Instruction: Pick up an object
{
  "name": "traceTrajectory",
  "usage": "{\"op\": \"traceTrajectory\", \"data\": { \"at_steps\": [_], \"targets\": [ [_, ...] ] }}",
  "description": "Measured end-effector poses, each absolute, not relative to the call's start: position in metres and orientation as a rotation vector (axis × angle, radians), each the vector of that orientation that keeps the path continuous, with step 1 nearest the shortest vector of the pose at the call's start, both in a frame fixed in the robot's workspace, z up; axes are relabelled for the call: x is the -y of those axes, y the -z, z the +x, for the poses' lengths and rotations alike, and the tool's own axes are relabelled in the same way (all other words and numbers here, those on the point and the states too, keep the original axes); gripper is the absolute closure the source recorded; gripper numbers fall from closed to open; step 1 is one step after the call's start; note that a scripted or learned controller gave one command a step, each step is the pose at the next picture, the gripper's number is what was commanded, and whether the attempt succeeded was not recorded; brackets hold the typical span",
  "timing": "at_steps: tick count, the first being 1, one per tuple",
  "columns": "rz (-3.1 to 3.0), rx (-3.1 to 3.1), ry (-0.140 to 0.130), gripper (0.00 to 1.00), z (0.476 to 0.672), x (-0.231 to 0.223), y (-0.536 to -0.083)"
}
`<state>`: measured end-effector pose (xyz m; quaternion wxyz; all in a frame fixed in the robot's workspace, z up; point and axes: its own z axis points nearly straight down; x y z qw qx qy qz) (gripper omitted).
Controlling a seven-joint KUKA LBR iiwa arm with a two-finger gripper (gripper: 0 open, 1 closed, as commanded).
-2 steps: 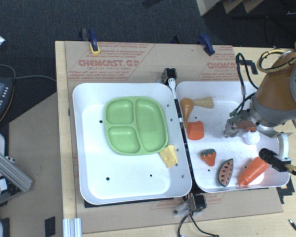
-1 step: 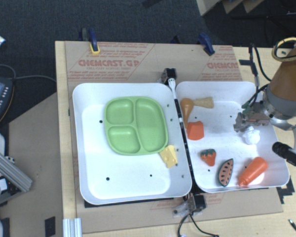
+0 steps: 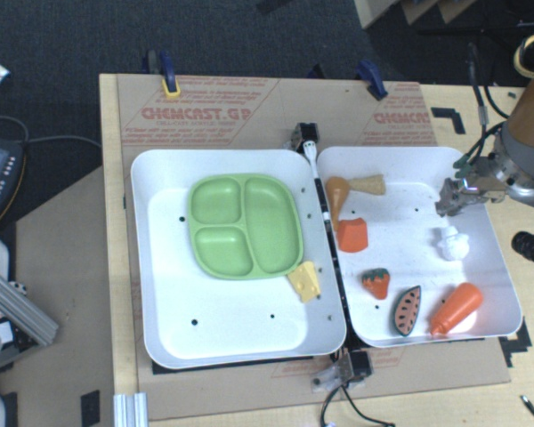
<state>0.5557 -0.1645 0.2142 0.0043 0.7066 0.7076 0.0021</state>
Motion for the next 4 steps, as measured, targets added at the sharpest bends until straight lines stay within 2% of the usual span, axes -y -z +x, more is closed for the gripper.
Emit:
{"op": "traceTrajectory", "data": {
  "at_steps": [1,2,3,4],
  "targets": [
    [2.218,-2.219,-0.003,1.0,0.557,0.165,-0.226],
    [2.217,-2.229,-0.001,1.0,0.553,0.109,-0.233],
    [2.22,-2.228,0.001,1.0,0.536,0.069,-0.232],
    [2.222,-2.225,0.003,1.0,0.54,0.058,-0.218]
  ]
}}
